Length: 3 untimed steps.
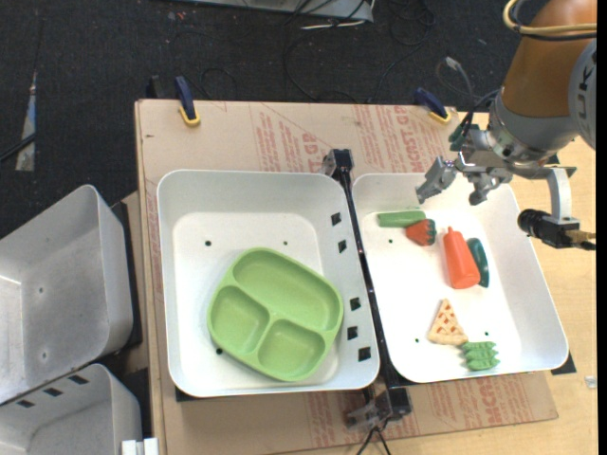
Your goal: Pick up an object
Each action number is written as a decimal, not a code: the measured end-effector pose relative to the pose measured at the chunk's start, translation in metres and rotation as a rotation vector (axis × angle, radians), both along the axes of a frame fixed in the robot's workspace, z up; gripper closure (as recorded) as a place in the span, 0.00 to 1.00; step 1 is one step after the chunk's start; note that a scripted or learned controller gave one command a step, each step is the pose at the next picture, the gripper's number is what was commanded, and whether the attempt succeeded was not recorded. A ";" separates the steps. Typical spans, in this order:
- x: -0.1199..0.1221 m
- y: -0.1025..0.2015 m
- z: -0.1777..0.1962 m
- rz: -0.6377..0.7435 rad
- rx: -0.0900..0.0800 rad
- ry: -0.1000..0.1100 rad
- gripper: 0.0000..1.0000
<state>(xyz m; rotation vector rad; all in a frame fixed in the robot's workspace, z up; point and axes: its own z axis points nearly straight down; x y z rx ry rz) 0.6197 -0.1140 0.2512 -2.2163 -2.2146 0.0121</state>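
My gripper point(455, 185) hangs over the far edge of the right bin point(531, 282), fingers spread open with nothing between them. Just below it lie a green stick point(400, 219) and a small red piece point(421, 232). An orange bottle-shaped toy point(460, 259) lies in the bin's middle with a dark green piece point(478, 259) against its right side. A pizza slice toy point(446, 324) and a green leafy toy point(480, 355) lie near the front edge.
The left bin point(190, 207) holds a green divided plate point(275, 313). A black divider point(358, 263) runs between the bins. Clamps point(187, 101) hold the board at the back. Spare white bins point(47, 292) sit at the far left.
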 end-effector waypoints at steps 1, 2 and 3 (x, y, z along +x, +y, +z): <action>0.002 0.000 0.007 0.002 -0.001 -0.011 0.00; 0.002 0.000 -0.058 -0.001 0.000 -0.005 0.00; -0.008 -0.004 -0.114 -0.002 0.000 -0.005 0.00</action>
